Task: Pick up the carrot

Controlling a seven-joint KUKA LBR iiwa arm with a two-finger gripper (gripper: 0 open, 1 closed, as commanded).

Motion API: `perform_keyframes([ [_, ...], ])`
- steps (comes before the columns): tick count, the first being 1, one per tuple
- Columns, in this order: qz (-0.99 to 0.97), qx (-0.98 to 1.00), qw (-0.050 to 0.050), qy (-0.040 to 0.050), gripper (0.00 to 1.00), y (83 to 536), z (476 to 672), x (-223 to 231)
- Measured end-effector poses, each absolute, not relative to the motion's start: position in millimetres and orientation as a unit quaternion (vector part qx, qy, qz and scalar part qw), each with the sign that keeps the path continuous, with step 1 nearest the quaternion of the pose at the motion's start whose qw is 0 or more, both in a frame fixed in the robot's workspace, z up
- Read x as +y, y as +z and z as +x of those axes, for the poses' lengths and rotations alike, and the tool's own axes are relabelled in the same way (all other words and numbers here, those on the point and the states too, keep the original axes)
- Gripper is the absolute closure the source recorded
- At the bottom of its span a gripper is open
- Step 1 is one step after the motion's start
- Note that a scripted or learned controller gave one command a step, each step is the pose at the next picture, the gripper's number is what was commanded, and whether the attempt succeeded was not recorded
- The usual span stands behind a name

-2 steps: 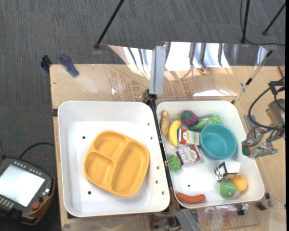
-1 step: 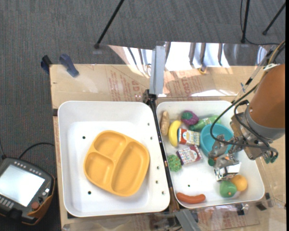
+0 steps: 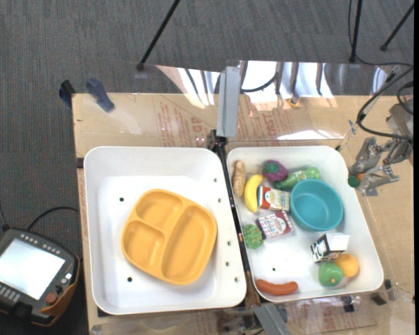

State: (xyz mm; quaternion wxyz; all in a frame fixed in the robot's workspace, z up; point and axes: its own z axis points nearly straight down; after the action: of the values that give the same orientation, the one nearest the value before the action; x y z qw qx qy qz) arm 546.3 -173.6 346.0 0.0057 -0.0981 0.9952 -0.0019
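The long orange-red piece I take for the carrot [image 3: 277, 287] lies flat near the front edge of the right bin [image 3: 293, 260], on its own on the white floor. My gripper [image 3: 372, 167] hangs outside the bin's right rim, near its far right corner. It is well behind and to the right of the carrot and nothing is visibly in it.
The right bin also holds a teal bowl [image 3: 316, 204], a banana [image 3: 252, 191], a tan tapered root [image 3: 239, 176], a purple piece [image 3: 273, 170], small cartons [image 3: 274, 224], a broccoli [image 3: 251, 236] and a green and an orange fruit [image 3: 339, 269]. The left bin holds a yellow divided plate [image 3: 169, 236].
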Motion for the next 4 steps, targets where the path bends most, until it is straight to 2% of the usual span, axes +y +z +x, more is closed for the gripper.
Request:
perform_keyframes([
  [1, -0.09, 0.996, -0.003, 0.0028, 1.0, 262.7, 553.2, -103.1],
  [2, -0.045, 0.999, 0.006, -0.0013, 1.0, 399.6, 632.4, -166.0],
  [3, -0.084, 0.996, -0.005, 0.0033, 1.0, 253.0, 569.2, -213.0],
  [4, -0.203, 0.979, 0.004, -0.0006, 1.0, 356.9, 584.5, -210.2],
])
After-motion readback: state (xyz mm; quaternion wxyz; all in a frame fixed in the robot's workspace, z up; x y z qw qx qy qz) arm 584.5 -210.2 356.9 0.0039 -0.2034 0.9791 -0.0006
